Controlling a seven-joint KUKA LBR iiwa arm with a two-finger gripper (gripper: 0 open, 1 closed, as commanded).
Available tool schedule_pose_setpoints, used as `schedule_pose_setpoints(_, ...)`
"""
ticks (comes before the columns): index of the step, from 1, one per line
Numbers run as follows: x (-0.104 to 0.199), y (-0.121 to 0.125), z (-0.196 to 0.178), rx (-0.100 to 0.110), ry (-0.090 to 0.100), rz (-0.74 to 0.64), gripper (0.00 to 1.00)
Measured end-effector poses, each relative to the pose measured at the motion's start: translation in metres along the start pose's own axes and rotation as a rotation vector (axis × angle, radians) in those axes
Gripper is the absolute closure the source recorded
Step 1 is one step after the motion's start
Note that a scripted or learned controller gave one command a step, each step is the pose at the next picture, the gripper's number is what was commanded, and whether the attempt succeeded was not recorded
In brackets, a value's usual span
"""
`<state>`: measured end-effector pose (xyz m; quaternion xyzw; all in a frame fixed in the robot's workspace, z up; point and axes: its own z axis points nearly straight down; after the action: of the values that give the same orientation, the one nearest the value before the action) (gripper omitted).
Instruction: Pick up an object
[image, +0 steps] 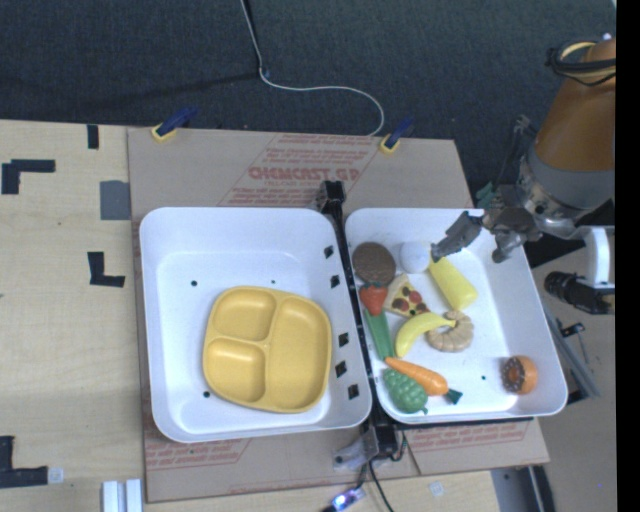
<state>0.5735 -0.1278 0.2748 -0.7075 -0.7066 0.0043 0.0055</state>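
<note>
The pale wooden table (60, 300) carries two shallow bins side by side. The left white bin (165, 300) holds a yellow divided plastic plate (268, 347), lying flat near its middle. The right white bin (505, 320) holds the toy food, so anything worth picking lies there. The pieces crowd toward its left wall and centre, leaving bare floor on its right side.

The grey arm with an orange band (575, 130) reaches in over the right bin's far right corner, a slant that keeps it off the pile. Among the toys, a yellow plastic banana (418, 330) rests against a tan knotted pastry piece (450, 333). A brown round disc (374, 262) sits by the dividing wall, and an orange plastic carrot (417, 376) lies near the front rim. An orange-brown ball (518, 374) sits well apart from the rest.

The hand (478, 240) hovers over the bin's upper part, fingers spread wide with nothing between them. Just below and beside it lies a yellow cylindrical toy (453, 284), tilted, with free space on its right. It looks like the likeliest target: nearest the hand and least hemmed in.
</note>
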Motion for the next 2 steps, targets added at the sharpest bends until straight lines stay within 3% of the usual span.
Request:
schedule_pose_setpoints(1, 0.0, 0.002, -0.007, -0.013, -0.002, -0.003, 0.0)
schedule_pose_setpoints(2, 0.001, -0.005, 0.055, -0.006, -0.001, -0.002, 0.0)
